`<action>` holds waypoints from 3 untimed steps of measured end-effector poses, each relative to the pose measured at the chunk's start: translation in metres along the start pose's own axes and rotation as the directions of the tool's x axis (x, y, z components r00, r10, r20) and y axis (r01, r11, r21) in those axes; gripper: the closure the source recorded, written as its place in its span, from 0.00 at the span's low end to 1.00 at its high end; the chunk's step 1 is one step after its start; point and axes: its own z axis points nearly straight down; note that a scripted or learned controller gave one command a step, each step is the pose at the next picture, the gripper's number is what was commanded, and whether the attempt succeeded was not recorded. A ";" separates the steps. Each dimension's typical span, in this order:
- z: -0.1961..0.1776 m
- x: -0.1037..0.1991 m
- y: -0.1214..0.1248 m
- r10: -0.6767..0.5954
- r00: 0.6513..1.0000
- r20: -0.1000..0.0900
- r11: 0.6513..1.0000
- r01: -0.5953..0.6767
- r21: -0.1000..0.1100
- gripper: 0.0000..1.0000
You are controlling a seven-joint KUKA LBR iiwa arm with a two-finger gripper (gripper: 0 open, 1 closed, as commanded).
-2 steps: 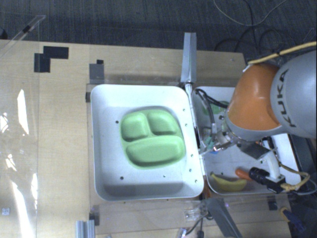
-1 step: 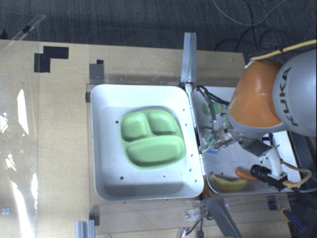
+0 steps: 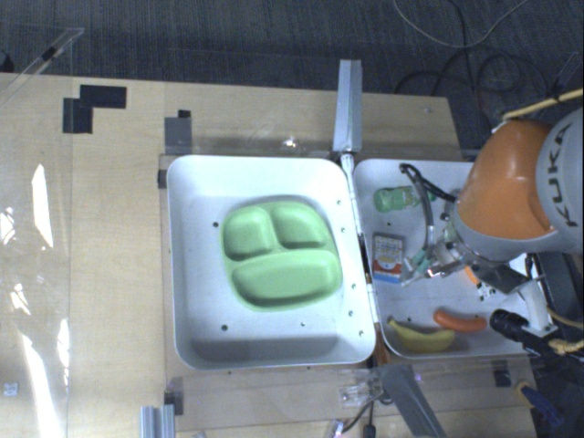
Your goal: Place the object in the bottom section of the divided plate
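**Pick phase: arm over right bin, plate waiting empty**

Camera view: arm (image 3: 511, 185) is down in the right bin (image 3: 456, 343), end effector (image 3: 436, 258) low near the bin's middle. Can't tell its state, wrist and cabling block it. Nothing visibly held.

The task doesn't name its object. Candidates all sit in the right bin: green bottle (image 3: 394, 199) at top, small carton (image 3: 388, 255) just left of the end effector, banana (image 3: 422, 337) and red-orange sausage-like item (image 3: 461, 319) at the bottom.

Green divided plate (image 3: 281, 252) sits mid left bin (image 3: 192, 245); its wide bottom section is empty.

Judgement: still at the grasp step. Next needs a confirmed grip, lift clear of the divider wall, carry left, release over the bottom section.

Writing: partial "KU" on the arm's grey casing; carton label unreadable.
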 end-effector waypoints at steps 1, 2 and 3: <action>-0.007 -0.037 0.017 0.262 0.965 0.000 0.965 -0.262 -0.001 1.00; 0.000 -0.014 0.007 0.108 0.994 0.000 0.994 -0.108 0.000 1.00; -0.037 -0.076 -0.012 0.072 0.997 0.004 0.997 -0.072 -0.005 1.00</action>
